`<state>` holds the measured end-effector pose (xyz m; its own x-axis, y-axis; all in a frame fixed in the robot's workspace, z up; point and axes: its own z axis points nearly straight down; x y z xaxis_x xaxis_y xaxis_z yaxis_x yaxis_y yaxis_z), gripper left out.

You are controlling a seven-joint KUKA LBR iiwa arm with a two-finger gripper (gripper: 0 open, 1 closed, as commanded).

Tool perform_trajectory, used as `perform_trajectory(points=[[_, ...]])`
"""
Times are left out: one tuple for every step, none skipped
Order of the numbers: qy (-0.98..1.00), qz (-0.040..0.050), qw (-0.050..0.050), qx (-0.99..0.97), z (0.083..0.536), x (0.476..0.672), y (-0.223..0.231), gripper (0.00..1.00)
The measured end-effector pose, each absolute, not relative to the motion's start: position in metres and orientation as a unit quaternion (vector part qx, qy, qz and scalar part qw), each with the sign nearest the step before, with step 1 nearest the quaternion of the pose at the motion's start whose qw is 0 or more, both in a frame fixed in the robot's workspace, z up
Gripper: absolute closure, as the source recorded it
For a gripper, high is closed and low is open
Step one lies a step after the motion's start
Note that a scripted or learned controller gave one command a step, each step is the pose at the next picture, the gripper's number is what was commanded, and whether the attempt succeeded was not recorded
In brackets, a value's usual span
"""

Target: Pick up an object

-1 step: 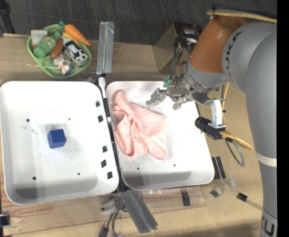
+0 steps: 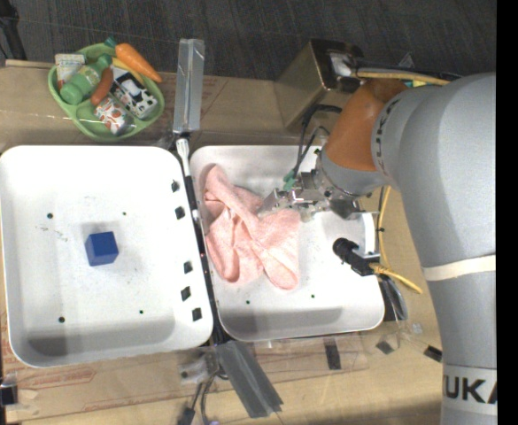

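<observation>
So the jaws [image 2: 287, 197] are down in the right bin [image 2: 356, 312], right at the near edge of the pink cloth [image 2: 245, 233]; can't tell if they're spread or pinching anything. The cloth lies bunched against that bin's left wall. I'd bite into a raised fold, not flat fabric, then lift straight up. Plenty of bare floor on the bin's right side. The blue cube [image 2: 102, 247] sits alone in the left bin [image 2: 28, 171].

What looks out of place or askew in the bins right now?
The pink cloth lies crumpled in a heap against the left wall of the right bin, not spread flat. The gripper sits at its upper right edge. The blue cube rests squarely in the left bin. Nothing looks spilled or damaged.
</observation>
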<state>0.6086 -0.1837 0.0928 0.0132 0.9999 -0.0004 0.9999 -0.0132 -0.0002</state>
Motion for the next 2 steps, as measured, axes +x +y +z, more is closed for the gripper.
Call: perform_trajectory(points=[[0.696, -0.0017, -0.002, 0.718, 0.0917, 0.6066, -0.1700, 0.00], [0.697, -0.0018, -0.004, 0.717, 0.1015, 0.6068, -0.1694, 1.00]])
